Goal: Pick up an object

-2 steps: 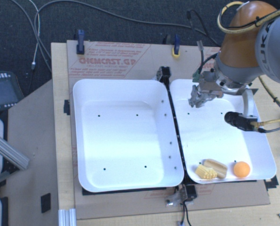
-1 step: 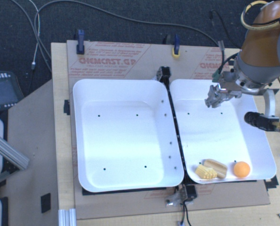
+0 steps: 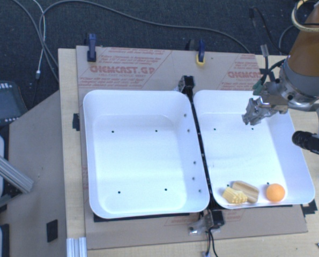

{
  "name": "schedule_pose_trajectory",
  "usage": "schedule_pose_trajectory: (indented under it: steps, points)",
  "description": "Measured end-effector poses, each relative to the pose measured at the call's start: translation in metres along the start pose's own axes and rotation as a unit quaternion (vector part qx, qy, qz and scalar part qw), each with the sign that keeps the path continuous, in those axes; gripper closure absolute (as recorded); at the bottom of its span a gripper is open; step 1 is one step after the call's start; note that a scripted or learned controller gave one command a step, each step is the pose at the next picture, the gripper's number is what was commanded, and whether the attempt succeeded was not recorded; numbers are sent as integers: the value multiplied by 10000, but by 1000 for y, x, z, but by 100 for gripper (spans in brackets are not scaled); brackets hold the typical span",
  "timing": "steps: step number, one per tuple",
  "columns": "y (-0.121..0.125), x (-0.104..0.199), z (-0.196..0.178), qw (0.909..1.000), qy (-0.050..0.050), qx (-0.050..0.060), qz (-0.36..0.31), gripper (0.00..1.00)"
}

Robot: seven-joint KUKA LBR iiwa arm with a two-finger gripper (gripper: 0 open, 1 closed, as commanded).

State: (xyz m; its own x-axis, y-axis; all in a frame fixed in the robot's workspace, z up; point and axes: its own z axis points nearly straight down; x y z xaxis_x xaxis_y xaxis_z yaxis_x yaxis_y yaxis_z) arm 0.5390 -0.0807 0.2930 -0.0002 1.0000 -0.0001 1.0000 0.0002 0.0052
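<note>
Orange ball [image 3: 275, 192] well apart from claw [image 3: 252, 118].

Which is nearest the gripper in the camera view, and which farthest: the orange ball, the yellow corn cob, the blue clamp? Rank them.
From the gripper, above the right bin:
1. Orange ball, right bin's near edge, toward the right.
2. Yellow corn cob, same edge, left of the ball; close to the ball's distance, slightly farther.
3. Blue clamp, board's far left corner.
</note>
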Motion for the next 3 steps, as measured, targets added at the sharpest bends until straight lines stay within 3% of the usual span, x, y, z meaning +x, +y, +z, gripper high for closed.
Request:
schedule_pose_trajectory:
  steps: [1, 2, 3]
  points:
    - [-47, 0, 28, 9991, 2, 29, -416, 100]
    - [-58, -16, -8, 10000, -1, 14, 3, 100]
    - [-51, 2, 35, 10000, 2, 41, -5, 100]
